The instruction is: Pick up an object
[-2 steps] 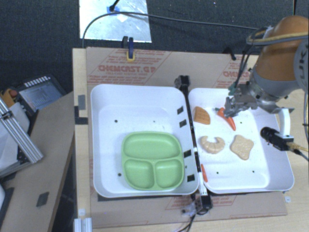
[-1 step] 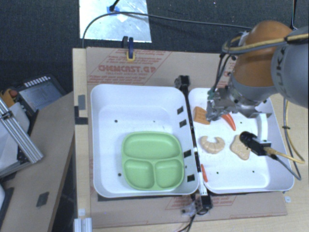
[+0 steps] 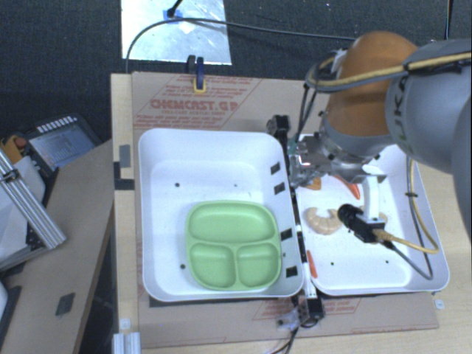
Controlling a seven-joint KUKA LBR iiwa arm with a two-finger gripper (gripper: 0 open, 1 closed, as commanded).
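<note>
In the left bin (image 3: 158, 198), a green divided plate (image 3: 234, 243) sits toward the front right corner. In the right bin (image 3: 369, 275), a thin orange stick (image 3: 313, 264) lies along the left wall near the front. A pale curled piece (image 3: 322, 220) lies further back. My gripper (image 3: 304, 162) hangs over the back left corner; I cannot tell whether it is spread or pressed together.

"CHEMCAST GP" is printed in red capitals on the brown sheet (image 3: 195, 103) behind the left bin (image 3: 214, 134). The smaller red lines printed around it cannot be read.
</note>
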